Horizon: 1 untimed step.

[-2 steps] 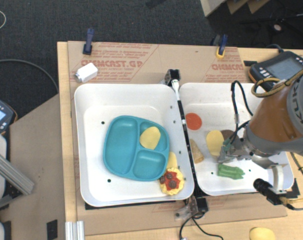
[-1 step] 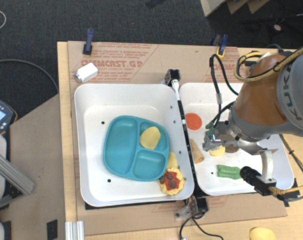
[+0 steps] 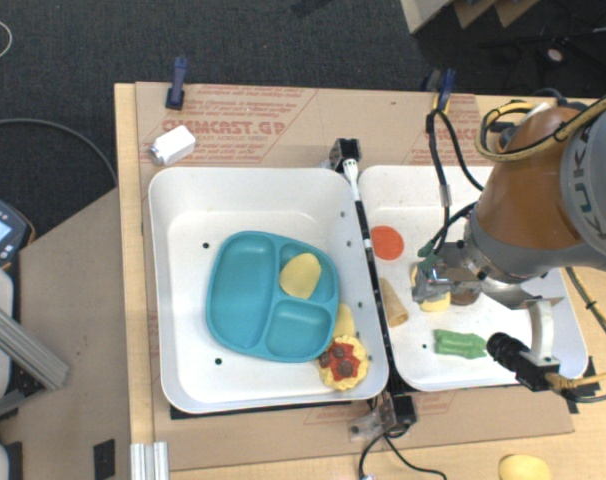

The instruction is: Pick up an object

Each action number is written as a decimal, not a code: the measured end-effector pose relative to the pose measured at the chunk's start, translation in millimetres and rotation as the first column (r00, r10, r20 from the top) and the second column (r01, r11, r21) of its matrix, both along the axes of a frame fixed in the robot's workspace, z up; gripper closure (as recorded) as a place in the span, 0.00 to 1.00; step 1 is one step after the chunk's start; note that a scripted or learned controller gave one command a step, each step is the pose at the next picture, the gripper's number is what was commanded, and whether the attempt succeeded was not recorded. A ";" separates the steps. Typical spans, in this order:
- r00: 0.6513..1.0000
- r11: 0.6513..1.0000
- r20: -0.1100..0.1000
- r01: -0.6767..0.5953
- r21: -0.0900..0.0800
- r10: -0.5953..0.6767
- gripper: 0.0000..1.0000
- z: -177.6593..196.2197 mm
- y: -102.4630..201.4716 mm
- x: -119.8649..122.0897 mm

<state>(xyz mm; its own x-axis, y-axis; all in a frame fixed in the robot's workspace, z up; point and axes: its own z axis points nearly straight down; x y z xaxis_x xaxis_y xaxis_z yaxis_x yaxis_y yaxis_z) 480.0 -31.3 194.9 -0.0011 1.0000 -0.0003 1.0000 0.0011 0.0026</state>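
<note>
The tool (image 3: 435, 286) hung low in the right bin (image 3: 413, 183), mostly hidden under the grey-and-orange arm (image 3: 531, 203), so I could not tell how it was set; a yellow piece (image 3: 435, 305) peeped out from just beneath it, only partly seen. The arm reached in from the bench's right edge, wrist bent down over the bin's middle, with an orange disc (image 3: 387, 242) near the bin's left wall and a green object (image 3: 457, 344) toward its front edge.

arm (image 3: 543, 208) hides the pincer (image 3: 435, 290) and part of right bin (image 3: 413, 183).
</note>
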 end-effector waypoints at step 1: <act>1.000 1.000 -0.001 -0.006 0.002 0.006 1.00 -11.2 74.8 12.3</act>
